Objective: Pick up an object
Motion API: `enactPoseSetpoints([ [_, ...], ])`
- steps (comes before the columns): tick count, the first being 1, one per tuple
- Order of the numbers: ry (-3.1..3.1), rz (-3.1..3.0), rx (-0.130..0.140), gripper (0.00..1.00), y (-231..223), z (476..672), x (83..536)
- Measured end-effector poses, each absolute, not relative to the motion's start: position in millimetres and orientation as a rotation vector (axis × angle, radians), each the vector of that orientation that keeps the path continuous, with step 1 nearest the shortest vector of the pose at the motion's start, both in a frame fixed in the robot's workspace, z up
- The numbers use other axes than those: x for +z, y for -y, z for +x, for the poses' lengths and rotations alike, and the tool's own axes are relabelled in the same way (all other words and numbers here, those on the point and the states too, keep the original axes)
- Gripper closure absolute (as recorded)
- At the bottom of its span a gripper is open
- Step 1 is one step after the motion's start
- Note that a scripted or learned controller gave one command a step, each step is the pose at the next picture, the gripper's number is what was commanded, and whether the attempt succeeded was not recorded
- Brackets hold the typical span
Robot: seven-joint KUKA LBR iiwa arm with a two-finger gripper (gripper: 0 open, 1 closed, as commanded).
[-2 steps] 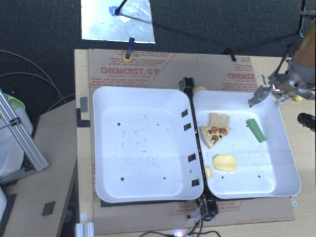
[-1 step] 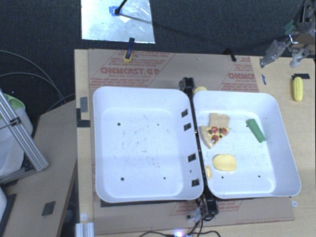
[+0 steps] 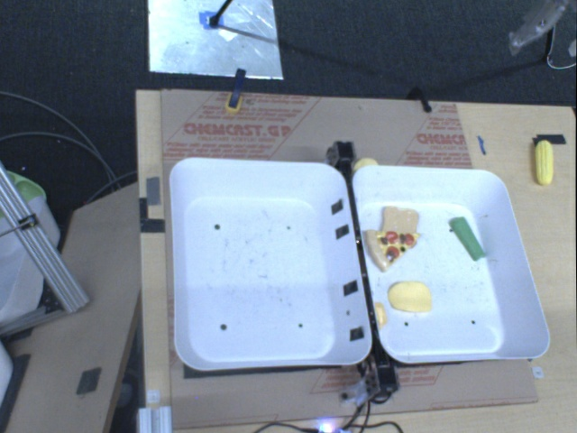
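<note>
Nearest the camera, at the bench's front edge, a tangle of cables and a clamp (image 3: pixel 374 388) sits under the seam where the two white bins meet. Left bin (image 3: pixel 261 174) carries only scuff marks and four small holes on its floor. Right bin (image 3: pixel 505 197) holds every candidate for the pick: a yellow oval piece (image 3: pixel 410 297) toward its front edge; a pizza-slice toy (image 3: pixel 394 237) farther back, lying close against the bin's left wall; a green block (image 3: pixel 468 238) toward its right wall, tilted on the diagonal. A small yellow bit (image 3: pixel 380 314) rests in the seam itself, beside the front black clip.

Beyond the bins — on the cardboard sheet (image 3: pixel 270 120) — a yellow corn-like piece (image 3: pixel 544 162) lies near the bench's right edge, and another pale yellow item (image 3: pixel 364 164) peeks from behind the central divider at the bins' back edge. A shiny square plate (image 3: pixel 215 23) lies on the dark floor at the far side.

The gripper's opening cannot be told from this view.

Likely hazards, as a judgement: the pizza slice lies flat and hard by the wall, so a finger may strike the divider or slide over the toy; the oval looks smooth and rounded and could squirt out of a pinch; the green block's skew demands matching wrist rotation, or the fingers close on its corners.
</note>
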State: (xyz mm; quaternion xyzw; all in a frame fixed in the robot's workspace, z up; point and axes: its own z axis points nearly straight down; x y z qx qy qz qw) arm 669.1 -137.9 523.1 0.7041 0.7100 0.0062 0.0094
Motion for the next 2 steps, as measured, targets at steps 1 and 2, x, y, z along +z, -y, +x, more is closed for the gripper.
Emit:
enactPoseSetpoints([
  [1,-2.226,2.204,0.006,1.00,139,668.9,525],
  [2,-2.228,2.215,-0.001,1.00,119,663.9,485],
])
